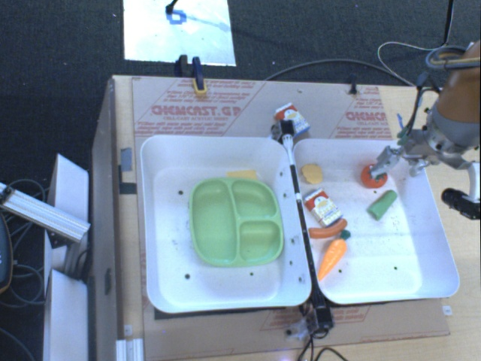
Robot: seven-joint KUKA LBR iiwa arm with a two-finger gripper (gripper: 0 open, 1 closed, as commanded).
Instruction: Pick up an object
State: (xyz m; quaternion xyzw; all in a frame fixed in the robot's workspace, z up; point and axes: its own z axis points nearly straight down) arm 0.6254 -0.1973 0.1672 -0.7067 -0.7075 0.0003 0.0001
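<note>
One two-finger gripper [385, 164] hangs beside the round red toy [371, 175] in the right white bin [432, 277], seemingly lining up a grasp, though whether its jaws are parted or closed I cannot tell.

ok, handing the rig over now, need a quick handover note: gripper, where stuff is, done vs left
Gripper: low over the right bin, at the red round object; whether it holds it can't be told.
Right bin: red round object, green piece, yellow round piece, small carton, sausage, carrot.
Left bin: green divided plate. A second carton sits outside, behind the bins.
Done: nothing visibly lifted.
Left: pick up an object.
</note>
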